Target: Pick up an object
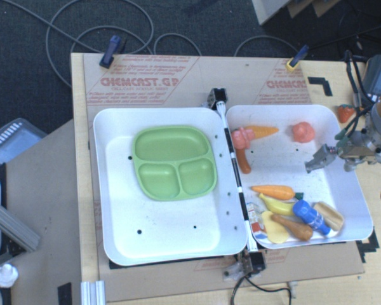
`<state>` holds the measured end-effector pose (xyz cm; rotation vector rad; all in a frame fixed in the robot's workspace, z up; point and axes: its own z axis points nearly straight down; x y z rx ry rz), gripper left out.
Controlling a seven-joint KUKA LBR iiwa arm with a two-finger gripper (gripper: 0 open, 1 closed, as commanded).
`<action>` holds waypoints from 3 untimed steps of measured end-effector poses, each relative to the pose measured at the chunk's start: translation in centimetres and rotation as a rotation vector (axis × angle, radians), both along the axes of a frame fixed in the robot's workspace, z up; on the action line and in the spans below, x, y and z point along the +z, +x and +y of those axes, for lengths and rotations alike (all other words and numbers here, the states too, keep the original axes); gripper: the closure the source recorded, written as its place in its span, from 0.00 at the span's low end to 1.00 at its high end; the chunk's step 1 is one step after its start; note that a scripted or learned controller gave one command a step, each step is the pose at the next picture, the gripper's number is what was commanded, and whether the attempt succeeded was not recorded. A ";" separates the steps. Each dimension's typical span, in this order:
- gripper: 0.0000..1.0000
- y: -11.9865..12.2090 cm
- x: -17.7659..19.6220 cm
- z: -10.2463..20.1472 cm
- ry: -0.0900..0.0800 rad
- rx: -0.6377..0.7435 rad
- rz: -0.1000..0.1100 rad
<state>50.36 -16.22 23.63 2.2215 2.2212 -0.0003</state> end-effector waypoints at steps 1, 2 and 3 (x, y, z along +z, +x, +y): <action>0.00 -2.5 -12.0 6.9 0.001 0.000 0.002; 0.00 -2.5 -15.2 6.5 0.001 -0.001 0.002; 0.00 3.1 -15.2 6.9 0.000 0.001 0.000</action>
